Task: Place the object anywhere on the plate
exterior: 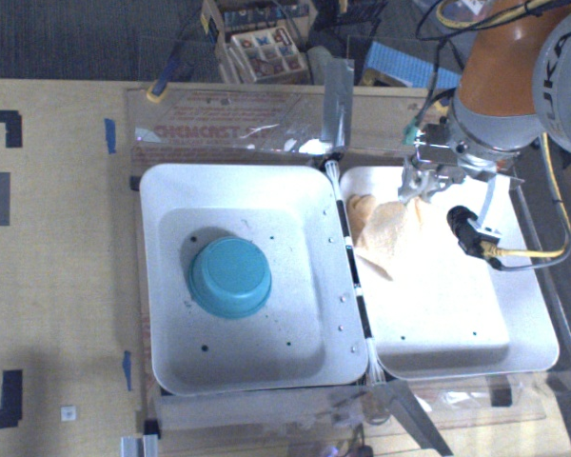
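Camera view puts your gripper in the upper right of the frame, over the right bin; its fingers look pinched on the top edge of the tan, cloth-like object, which trails down-left toward the divider; the blue plate sits in the left bin, well apart, centre-left of frame.

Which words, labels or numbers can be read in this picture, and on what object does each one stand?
"UKA" or "KA": large dark letters on the grey arm, cut by the edge.
Reddish print on the clear plastic sheet behind the bins: too blurred to read.
Boxes on the floor beyond: print too small to read.
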